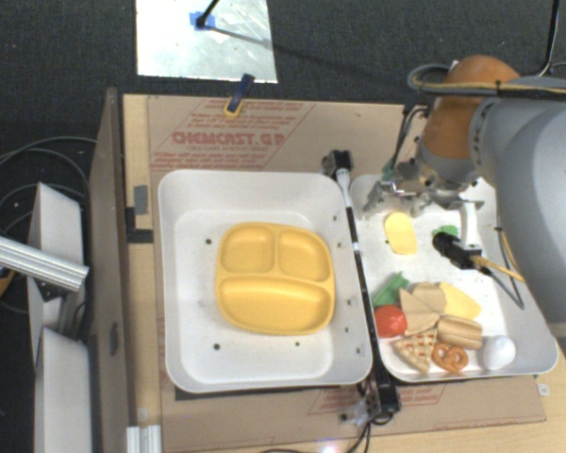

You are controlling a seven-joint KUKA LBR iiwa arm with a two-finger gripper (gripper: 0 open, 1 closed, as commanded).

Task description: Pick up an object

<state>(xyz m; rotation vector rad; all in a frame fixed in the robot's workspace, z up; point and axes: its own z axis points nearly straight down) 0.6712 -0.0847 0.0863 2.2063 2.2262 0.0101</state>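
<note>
Yellow tray [274, 279] in left bin [184, 253], toy food (tomato [391, 322], pretzel [448, 357]) crowds right bin [538, 352]

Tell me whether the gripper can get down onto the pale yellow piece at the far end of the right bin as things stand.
Probably yes. The gripper sits just above the pale yellow piece, which lies alone on bare bin floor, apart from the pile of toy food nearer the camera. Only the bin wall is close.

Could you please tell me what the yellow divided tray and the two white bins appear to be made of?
The yellow three-compartment tray looks like moulded plastic: uniform colour, rounded edges, a soft semi-matte sheen. The left white shallow bin and right white shallow bin also look like plastic, smooth and matte with rounded rims, though coated material cannot be excluded from this view.
</note>
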